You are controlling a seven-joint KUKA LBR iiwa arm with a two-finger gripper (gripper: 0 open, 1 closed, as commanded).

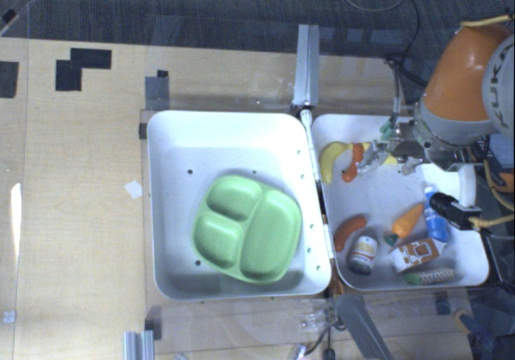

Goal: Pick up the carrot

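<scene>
Orange carrot (408,221) lies apparently apart from pincer (372,155).

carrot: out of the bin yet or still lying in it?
In the bin. The carrot lies on the right bin floor beside the blue bottle, well apart from the gripper near the banana.

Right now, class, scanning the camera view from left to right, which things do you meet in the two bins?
Green divided plate → banana → sausage → small can → carrot → blue bottle.
</scene>
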